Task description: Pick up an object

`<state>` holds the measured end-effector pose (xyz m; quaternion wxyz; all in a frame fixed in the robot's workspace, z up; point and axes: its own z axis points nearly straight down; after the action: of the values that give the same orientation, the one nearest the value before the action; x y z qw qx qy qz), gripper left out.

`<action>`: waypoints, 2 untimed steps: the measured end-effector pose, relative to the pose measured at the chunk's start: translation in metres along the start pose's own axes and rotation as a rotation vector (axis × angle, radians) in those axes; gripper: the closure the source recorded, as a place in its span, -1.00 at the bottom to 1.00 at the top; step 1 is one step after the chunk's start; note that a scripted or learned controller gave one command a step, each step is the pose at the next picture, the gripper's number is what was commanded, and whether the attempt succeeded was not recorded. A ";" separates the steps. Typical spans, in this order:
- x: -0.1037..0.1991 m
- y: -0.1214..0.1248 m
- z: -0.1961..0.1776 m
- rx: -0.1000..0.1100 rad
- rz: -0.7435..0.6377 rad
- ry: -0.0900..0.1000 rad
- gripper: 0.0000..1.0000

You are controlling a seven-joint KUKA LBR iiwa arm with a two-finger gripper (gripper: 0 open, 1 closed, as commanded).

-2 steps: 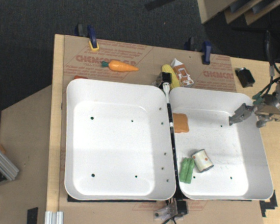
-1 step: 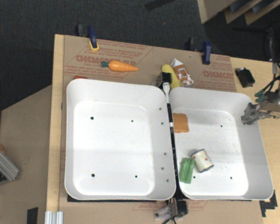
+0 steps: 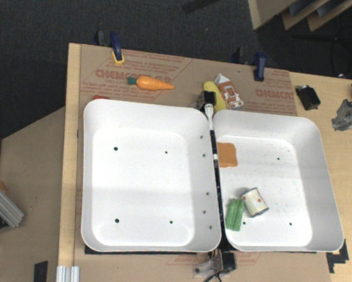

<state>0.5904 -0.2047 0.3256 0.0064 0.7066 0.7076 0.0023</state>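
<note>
The tool point(image 3: 351, 114) was at the far right of the bench point(image 3: 287, 272), outside the right bin point(image 3: 320, 182) and well apart from everything in it. It looked grey and blurred, so I could not tell if it was open or closed, and nothing could be seen held in it.

Three things lay in the right bin. A flat orange-brown square point(image 3: 227, 154) was near the bin's left wall. Lower down, a small white cylinder point(image 3: 255, 202) lay on its side, touching or almost touching a green piece point(image 3: 235, 214) just beside it. A toy carrot point(image 3: 150, 83) lay on the bench behind the left bin point(image 3: 100, 161).

All three seemed small and light, probably toy items. In my judgement the white cylinder was the best choice: it looked stiff and stood higher than the others, though it might roll if pushed from one side, so it should be taken across its round body. The flat square looked thin and possibly soft, hard to get under. The green piece was close to the bin wall, which leaves little room for the tool.
</note>
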 end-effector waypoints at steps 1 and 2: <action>-0.021 -0.025 -0.001 0.013 0.004 0.005 1.00; -0.011 -0.067 -0.066 0.004 0.002 0.002 1.00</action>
<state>0.5228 -0.2153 0.3905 0.0044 0.7073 0.7069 0.0017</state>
